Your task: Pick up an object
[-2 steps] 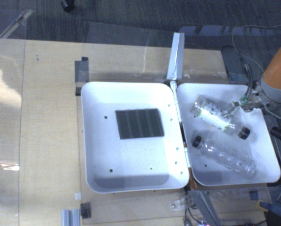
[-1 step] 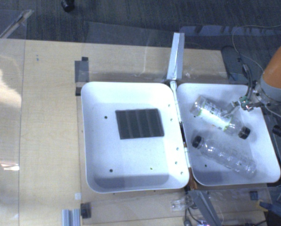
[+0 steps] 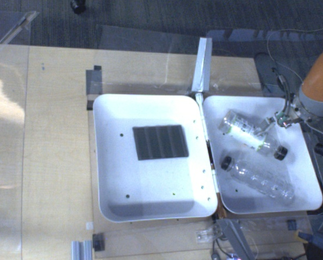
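Two clear plastic bottles lie in the right bin (image 3: 308,191). The upper bottle (image 3: 247,134) has a green-and-white label and a black cap pointing to the lower right. The lower bottle (image 3: 259,180) is plain, with its black cap at its upper left end. A dark ribbed rectangular pad (image 3: 160,142) lies flat in the middle of the left bin (image 3: 112,194). My gripper (image 3: 279,119) reaches in from the right and hovers just right of the upper bottle, near its neck end. Nothing is seen held in it.
The arm's orange band (image 3: 321,80) sits over the right bin's far right corner. A metal divider post (image 3: 202,64) stands behind the gap between the bins. Cables run along the right side and below the bench.
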Controlling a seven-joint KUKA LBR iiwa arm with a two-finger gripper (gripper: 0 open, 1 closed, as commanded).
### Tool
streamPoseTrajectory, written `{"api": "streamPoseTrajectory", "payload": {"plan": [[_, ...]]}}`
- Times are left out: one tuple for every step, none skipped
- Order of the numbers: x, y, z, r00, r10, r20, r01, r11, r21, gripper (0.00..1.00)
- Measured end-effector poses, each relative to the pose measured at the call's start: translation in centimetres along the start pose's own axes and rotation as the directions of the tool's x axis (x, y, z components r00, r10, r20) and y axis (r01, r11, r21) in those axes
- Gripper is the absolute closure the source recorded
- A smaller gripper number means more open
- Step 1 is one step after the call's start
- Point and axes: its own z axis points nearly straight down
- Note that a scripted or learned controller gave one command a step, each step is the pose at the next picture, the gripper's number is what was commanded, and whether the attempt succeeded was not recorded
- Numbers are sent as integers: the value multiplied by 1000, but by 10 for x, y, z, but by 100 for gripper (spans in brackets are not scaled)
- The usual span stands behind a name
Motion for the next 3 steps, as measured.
{"api": "streamPoseTrajectory", "payload": {"plan": [[-4,18,34,998,-58,-29,59,998,37,0],[21,-48,42,955,-294,-30,295,955,23,0],[39,-97,-30,880,-473,-37,474,880,19,0]]}}
